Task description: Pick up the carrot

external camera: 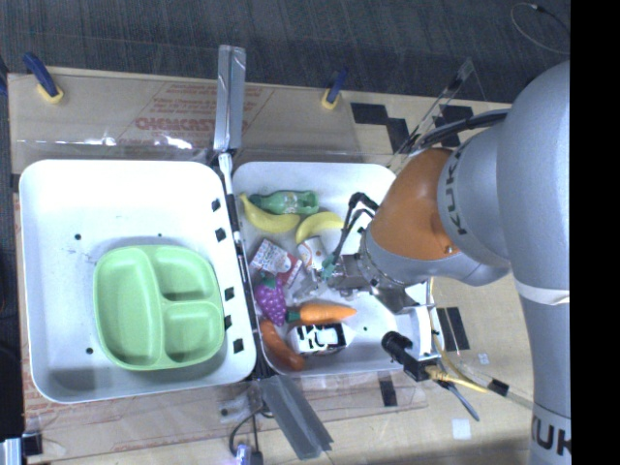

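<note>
- The carrot [327, 312] lies on its side in the right bin [383, 177], low in the pile, its pointed end toward 3 o'clock.
- The tool [334, 271] hangs over the same bin under the orange band [412, 216] of the arm [513, 197].
- The carrot sits at about 6 o'clock from the tool, just beside it; whether they touch is unclear.
- How far the tool is open cannot be told; nothing can be made out in its grasp.
- At 9 o'clock from the carrot lie purple grapes [271, 301], close by.
- At 6 o'clock from the carrot lies a black-and-white box [320, 337], and a brown sausage [279, 349] lies at 7 o'clock near the bin's lower edge.
- Two bananas [271, 219] [320, 226] and a green bottle [288, 201] lie at 12 o'clock from the carrot, well apart from it.
- The left bin [58, 211] holds a green divided tray [160, 306].
- Both bins rest on the worktop [116, 105].
</note>
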Motion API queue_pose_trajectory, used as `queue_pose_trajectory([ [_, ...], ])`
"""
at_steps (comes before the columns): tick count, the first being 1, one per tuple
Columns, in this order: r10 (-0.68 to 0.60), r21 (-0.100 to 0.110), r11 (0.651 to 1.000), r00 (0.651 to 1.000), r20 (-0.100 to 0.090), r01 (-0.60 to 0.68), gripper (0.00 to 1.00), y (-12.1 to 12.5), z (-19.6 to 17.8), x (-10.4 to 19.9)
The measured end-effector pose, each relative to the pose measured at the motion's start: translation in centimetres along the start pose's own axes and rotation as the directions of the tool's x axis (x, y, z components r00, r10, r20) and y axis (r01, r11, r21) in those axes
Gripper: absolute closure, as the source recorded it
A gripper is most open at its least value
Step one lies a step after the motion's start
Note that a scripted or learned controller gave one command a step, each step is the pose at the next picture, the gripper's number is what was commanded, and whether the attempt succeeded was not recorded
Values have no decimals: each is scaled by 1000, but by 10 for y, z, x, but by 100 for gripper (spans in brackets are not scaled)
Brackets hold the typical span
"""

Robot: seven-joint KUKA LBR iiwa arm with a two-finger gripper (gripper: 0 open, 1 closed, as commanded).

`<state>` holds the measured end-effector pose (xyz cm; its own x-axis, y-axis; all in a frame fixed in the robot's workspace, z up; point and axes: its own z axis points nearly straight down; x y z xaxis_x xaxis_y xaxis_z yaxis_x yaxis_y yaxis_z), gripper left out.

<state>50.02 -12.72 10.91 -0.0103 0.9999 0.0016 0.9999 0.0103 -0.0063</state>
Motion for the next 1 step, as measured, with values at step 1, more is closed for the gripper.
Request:
queue_pose_trajectory([
  [1,-35,-9,999,999,0,35,0,-22,16,-13],
])
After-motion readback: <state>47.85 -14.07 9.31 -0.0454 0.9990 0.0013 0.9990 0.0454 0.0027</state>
